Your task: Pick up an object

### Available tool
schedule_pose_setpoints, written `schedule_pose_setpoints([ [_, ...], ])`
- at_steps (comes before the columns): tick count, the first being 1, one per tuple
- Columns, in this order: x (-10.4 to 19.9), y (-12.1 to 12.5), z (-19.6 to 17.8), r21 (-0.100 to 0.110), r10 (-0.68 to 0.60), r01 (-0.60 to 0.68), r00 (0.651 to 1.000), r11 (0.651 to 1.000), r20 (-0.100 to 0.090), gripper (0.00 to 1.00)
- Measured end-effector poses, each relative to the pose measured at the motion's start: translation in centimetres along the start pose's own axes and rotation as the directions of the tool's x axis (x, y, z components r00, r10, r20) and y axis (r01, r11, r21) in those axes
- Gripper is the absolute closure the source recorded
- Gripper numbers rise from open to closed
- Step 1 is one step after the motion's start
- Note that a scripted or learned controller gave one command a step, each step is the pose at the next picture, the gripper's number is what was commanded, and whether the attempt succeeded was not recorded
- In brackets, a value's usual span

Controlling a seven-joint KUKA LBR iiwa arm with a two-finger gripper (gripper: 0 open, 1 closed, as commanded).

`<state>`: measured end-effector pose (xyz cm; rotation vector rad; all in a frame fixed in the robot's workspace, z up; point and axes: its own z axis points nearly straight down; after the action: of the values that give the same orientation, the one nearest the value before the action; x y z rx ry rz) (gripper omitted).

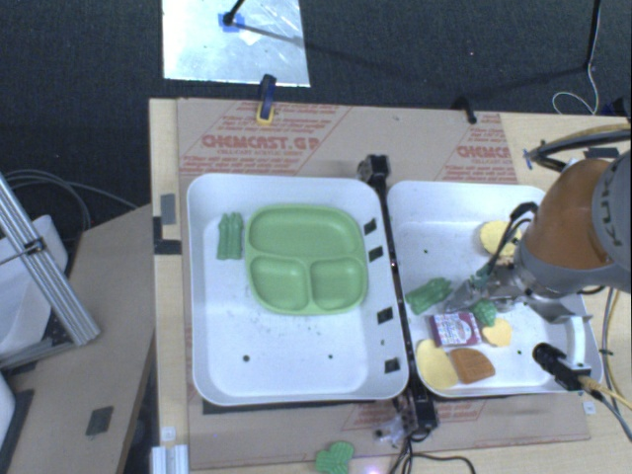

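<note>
My gripper [474,293] reaches low into the right bin [434,215], with the grey and orange arm [578,235] behind it. Its tip is just right of a green leafy toy [427,294] and above a pink and white packet [456,330]. A small green broccoli piece [485,314] lies right under the gripper's tip. Around them lie a yellow piece [500,335], a pale yellow disc [432,360], a brown cookie [473,365] and another yellow piece [494,235] at the far side, partly hidden by the arm.
The left bin [212,363] holds a green divided plate [304,259] and a green bundle of beans [229,236]. A black divider [387,265] runs between the bins. A green toy [334,456] lies off the bench front. Cables trail at the right.
</note>
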<state>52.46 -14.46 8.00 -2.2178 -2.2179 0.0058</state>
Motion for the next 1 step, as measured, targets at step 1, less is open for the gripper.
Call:
schedule_pose_setpoints([
  [1,-0.03,0.33,-1.81,-0.009,-0.001,0.001,1.000,1.000,0.001,1.00],
])
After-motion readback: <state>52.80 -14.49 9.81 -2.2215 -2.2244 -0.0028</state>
